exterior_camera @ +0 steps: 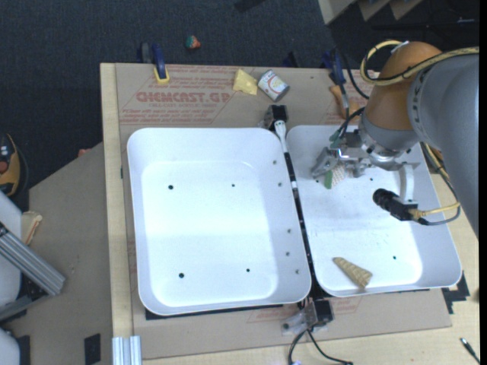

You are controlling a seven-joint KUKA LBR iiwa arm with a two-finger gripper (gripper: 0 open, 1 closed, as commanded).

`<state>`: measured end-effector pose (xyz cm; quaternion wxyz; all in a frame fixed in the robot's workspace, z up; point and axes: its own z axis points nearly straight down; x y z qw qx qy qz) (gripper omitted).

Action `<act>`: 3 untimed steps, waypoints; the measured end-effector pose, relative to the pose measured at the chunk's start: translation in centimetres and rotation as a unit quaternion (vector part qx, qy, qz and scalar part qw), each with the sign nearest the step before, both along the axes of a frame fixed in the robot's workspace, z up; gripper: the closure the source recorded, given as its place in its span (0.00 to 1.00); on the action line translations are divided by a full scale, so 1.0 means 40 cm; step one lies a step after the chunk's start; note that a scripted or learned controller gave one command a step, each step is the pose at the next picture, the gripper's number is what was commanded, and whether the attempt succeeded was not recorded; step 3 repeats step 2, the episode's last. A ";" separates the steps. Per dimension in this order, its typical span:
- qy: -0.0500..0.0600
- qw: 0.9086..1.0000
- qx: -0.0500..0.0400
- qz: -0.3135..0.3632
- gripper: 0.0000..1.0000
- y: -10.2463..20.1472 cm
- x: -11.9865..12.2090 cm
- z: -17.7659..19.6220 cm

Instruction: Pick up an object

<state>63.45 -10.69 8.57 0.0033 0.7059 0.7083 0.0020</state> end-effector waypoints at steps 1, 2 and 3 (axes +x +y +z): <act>0.004 1.000 0.000 -0.002 1.00 -0.003 -0.010 0.023; -0.002 1.000 0.001 0.002 1.00 0.163 0.045 0.265; -0.002 1.000 0.001 0.002 1.00 0.163 0.045 0.265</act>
